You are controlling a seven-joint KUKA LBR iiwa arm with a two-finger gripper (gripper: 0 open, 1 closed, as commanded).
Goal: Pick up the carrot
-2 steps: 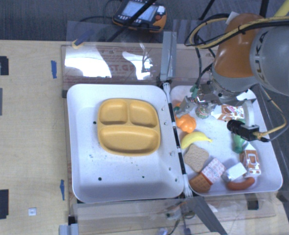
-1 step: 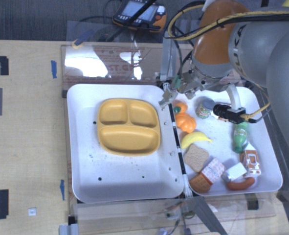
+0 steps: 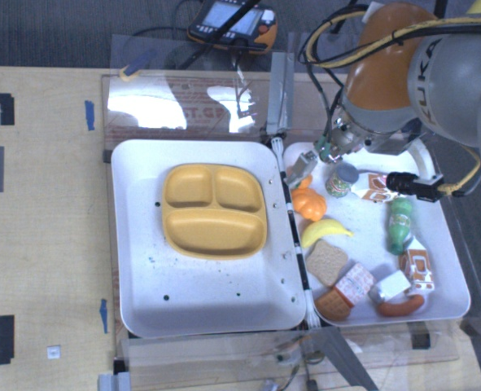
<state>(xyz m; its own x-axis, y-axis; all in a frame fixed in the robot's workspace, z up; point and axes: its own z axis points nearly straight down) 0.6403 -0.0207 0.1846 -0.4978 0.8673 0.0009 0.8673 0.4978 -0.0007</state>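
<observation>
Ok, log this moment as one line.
gripper over right bin far-left corner | carrot just below it, not held | yellow tray in left bin

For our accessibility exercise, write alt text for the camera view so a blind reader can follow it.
A grey and orange robot arm's gripper hovers at the left edge of the right bin, just above an orange carrot among toy foods, including a banana. The left bin holds a yellow divided plate.
</observation>
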